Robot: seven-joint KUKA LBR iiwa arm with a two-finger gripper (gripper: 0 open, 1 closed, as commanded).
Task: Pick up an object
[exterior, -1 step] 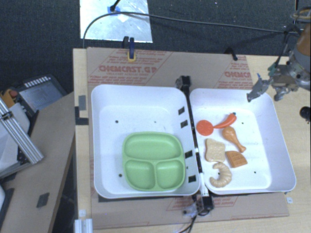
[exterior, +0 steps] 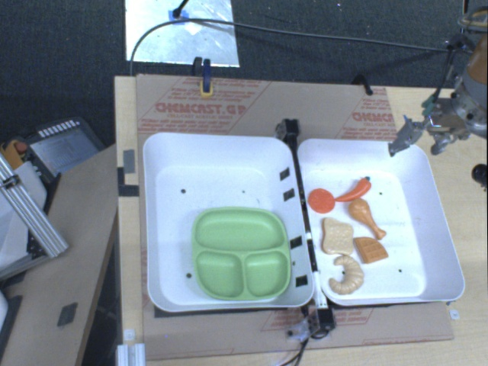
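The right bin (exterior: pixel 427 204) holds several toy foods: a red tomato slice (exterior: pixel 321 200), an orange-red chili (exterior: pixel 354 191), a chicken drumstick (exterior: pixel 366 218), a slice of bread (exterior: pixel 336 235), an orange-brown wedge (exterior: pixel 370 249) and a shrimp (exterior: pixel 347 274). My gripper (exterior: pixel 422 136) hangs above the bin's far right corner, up and to the right of the chili. Its two fingers are spread apart with nothing between them.
A green three-compartment plate (exterior: pixel 240 252) lies in the left bin (exterior: pixel 175 174). Black clips run down the seam between the bins (exterior: pixel 297 204). A yellow clamp (exterior: pixel 206 78) sits at the bench's back edge, and a black cable crosses behind.
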